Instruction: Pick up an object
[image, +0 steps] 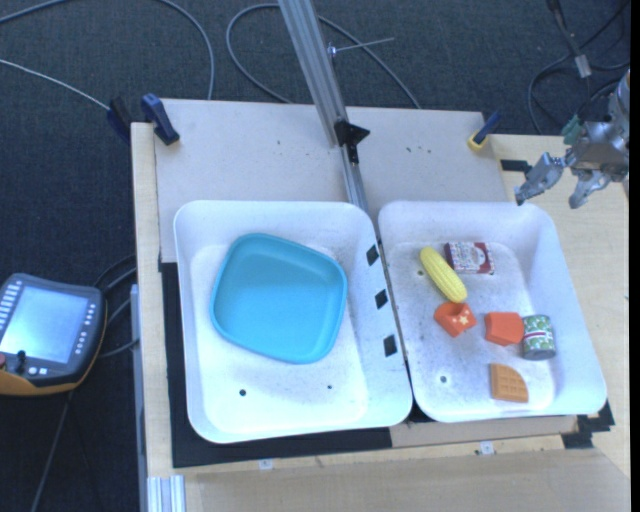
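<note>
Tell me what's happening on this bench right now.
A robot arm's gripper hangs open above the upper right corner of the right bin, holding nothing. That bin has a yellow corn cob, a red packet, two orange blocks, a small can and a waffle-like piece. The left bin holds a blue plate. Nothing has been picked up yet.

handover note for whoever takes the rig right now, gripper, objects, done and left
Gripper: open, holding nothing, above the far right corner of the right bin.
Right bin holds a yellow corn cob, a red-and-white packet, an orange piece, an orange block, a small can and a tan wedge.
Left bin holds a blue plate.
Done: nothing picked yet.
Left: descend, grasp one object, lift.
</note>
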